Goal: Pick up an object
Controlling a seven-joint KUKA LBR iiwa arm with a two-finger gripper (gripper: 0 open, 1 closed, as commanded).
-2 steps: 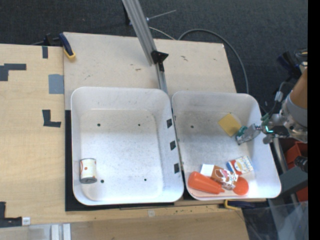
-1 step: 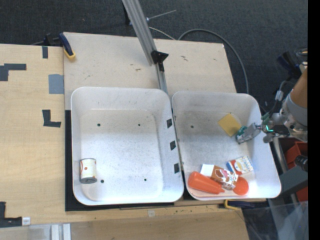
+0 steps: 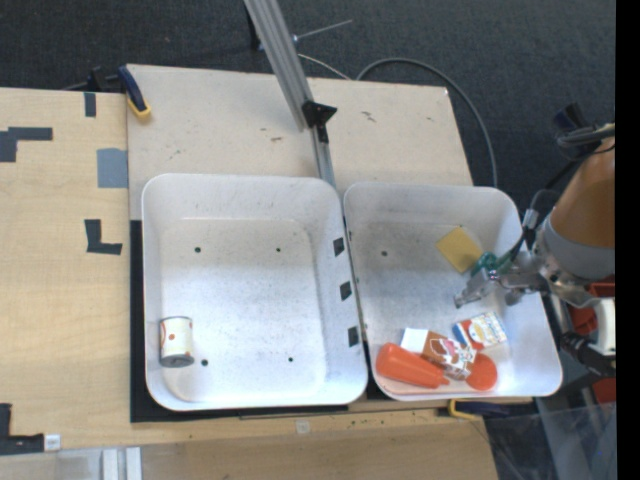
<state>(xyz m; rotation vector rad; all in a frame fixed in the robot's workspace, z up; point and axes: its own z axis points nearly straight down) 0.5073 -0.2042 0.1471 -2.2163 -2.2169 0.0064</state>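
Two shallow white bins sit side by side on the wooden worktop. The arm enters from three o'clock, its orange band above the wrist, and its pincer hangs over the right bin, toward that bin's three o'clock side; whether it is open or closed cannot be told from this slant, and nothing can be made out between its tips. A yellow sponge-like block lies just beside the pincer at about eleven o'clock from it, apart from the rest. Along the right bin's six o'clock edge lies a cluster: an orange carrot-shaped toy at the seven o'clock corner, a small brown-and-white packet touching it, and a red-and-white carton just at five o'clock of the pincer. In the left bin, a small white can with a reddish label stands near the seven o'clock corner. A grey metal pole slants in from twelve o'clock, ending between the bins.
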